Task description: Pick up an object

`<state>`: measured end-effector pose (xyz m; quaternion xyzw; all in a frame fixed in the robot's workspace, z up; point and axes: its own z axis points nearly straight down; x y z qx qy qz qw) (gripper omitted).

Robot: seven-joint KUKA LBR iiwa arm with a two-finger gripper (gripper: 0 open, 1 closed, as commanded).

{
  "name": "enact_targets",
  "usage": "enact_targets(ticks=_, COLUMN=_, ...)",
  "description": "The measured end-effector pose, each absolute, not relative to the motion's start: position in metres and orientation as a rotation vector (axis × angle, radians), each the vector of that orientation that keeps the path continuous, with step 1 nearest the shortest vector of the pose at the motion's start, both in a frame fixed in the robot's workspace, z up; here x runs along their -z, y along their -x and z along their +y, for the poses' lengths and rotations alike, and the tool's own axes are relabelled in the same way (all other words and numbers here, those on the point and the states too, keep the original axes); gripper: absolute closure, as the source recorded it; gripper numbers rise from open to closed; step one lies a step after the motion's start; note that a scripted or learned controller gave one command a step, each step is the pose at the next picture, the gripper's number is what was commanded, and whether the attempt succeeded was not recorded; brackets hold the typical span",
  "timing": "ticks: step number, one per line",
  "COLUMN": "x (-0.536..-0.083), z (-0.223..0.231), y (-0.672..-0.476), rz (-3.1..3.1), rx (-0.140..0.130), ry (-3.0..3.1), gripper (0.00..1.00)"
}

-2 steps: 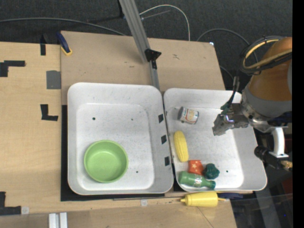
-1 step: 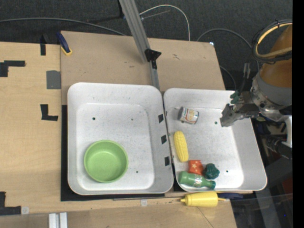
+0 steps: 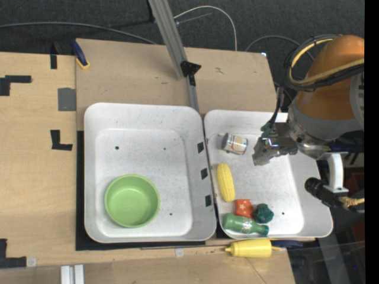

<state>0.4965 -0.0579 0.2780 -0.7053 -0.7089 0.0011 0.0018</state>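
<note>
Worktop (image 3: 35, 176), pale wood, carrying two shallow white bins side by side. Landmark: the yellow corn cob (image 3: 225, 182), lying lengthwise in the right bin (image 3: 314, 220), close to that bin's left wall. Up and just right of the cob: a small jar (image 3: 235, 143) on its side, pale label showing. Below the cob, near the bin's front edge: an orange-red block (image 3: 243, 207), a dark green lump (image 3: 262, 213) touching it on the right, and a green bottle (image 3: 244, 225) lying flat just under both. Below these, outside the bin on the worktop edge: a yellow bottle (image 3: 251, 248) on its side. Left of the cob, across the dividing wall: the left bin (image 3: 142, 120), holding one green bowl (image 3: 132, 200), upright, in its front-left part. Right and slightly up from the cob: the end effector (image 3: 264, 153), dark metal, hanging over bare bin floor just right of the jar; whether it is open or closed cannot be told, and nothing is seen in its hold. Behind it, the grey arm with orange band (image 3: 331, 61).
</note>
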Motion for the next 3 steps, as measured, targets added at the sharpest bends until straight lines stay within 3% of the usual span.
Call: enact_targets(ticks=3, x=-0.237, z=0.098, y=-0.513, rz=-2.227, rx=-0.004, ry=2.212, gripper=1.0)
